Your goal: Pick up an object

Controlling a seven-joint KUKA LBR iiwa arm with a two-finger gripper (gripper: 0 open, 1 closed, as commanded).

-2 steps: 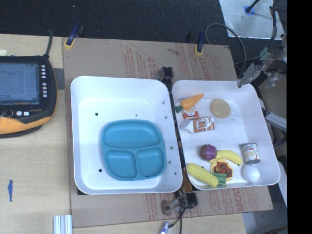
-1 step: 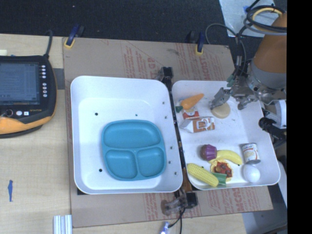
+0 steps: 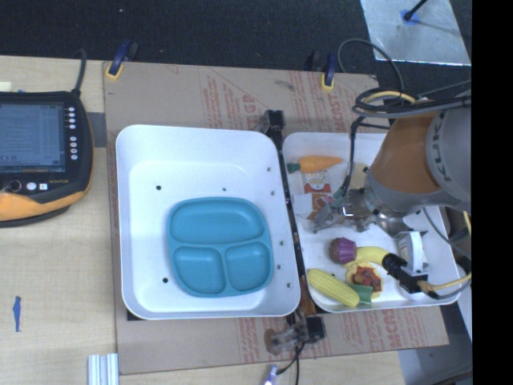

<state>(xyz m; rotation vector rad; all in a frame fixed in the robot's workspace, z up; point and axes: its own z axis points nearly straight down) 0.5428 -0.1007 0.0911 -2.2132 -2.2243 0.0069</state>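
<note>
Over the right-hand bin (image 3: 321, 140) of the pair, seen from above at a slant, the gripper (image 3: 327, 216) hangs low near the bin's middle. It is carried by the grey arm (image 3: 453, 159), whose orange band (image 3: 405, 163) lies over the bin's right side. Whether the gripper is released or clenched cannot be told from this angle.

The candidate objects for picking all lie in this same bin.
- A toy carrot (image 3: 321, 164) rests near the far rim.
- A small printed packet (image 3: 317, 184) sits just below the carrot in the view, close to the gripper; whether the two touch cannot be told.
- Nearer the camera, a purple toy vegetable (image 3: 342, 250) lies just beside a yellow piece (image 3: 373, 255).
- A toy corn cob (image 3: 333, 287) lies aslant at the near rim.
- A yellow piece topped with red (image 3: 365, 277) sits next to the corn cob, with a small green piece (image 3: 366, 296) against its near side.

The left-hand bin (image 3: 144, 183) holds a blue divided plate (image 3: 219, 245). It has one wide compartment on the far side and two smaller ones on the near side.

Both bins stand on a cardboard sheet (image 3: 200, 95) spread on the wooden bench (image 3: 56, 295). Clamps (image 3: 118, 61) fix the sheet at its far edge. A teach pendant (image 3: 40, 151) with a lit screen lies at the view's left edge, well apart from the bins.
</note>
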